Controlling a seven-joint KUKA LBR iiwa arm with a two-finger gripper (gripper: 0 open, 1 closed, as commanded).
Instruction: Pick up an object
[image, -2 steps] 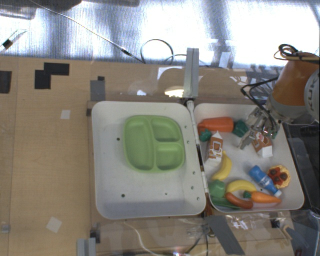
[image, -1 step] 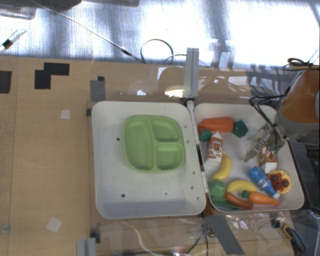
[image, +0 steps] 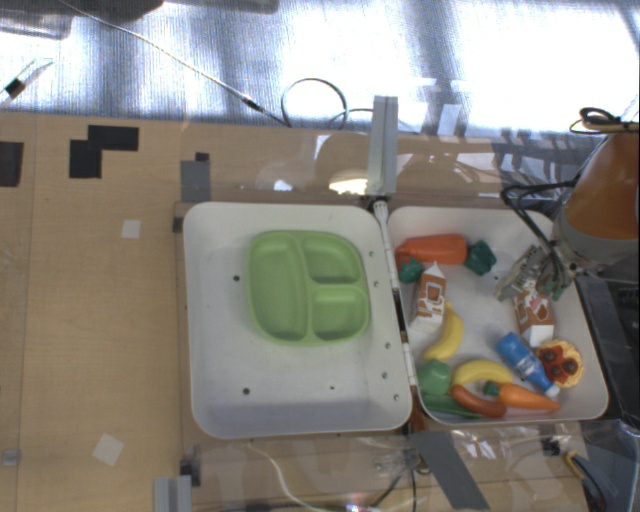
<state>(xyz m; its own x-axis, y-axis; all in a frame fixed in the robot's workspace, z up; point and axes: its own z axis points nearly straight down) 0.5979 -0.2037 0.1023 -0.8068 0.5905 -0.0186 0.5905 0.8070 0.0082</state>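
Left of frame: bare surface (image: 90, 330), marked with black squares at upper left. Nothing there bears on the pick.

Centre-left: left bin (image: 215, 400), carrying 1 green divided plate (image: 305, 285) laid flat, 3 compartments, nothing in them. It is judged to be a possible drop-off spot, well apart from the toys.

Centre-right: right bin (image: 595, 400), touching the left bin along a shared wall. All candidate objects are gathered here, so a pick must be made in this bin. Noted: a large carrot (image: 432, 248) with a green end at the top; a milk carton (image: 430, 296) lying tilted below it; a banana (image: 447, 337) just beside the carton; a second banana (image: 482, 373), a small carrot (image: 525, 397), a blue bottle (image: 522, 361) and a round orange item (image: 560, 362) crowded together at lower right.

Right: the hand (image: 537, 275) is lowered into the bin's upper right, directly over a second brown carton (image: 534, 317). Whether it is released or clenched cannot be told; nothing is seen held. The near bin wall and the crowded neighbours below are judged to be the main obstructions.
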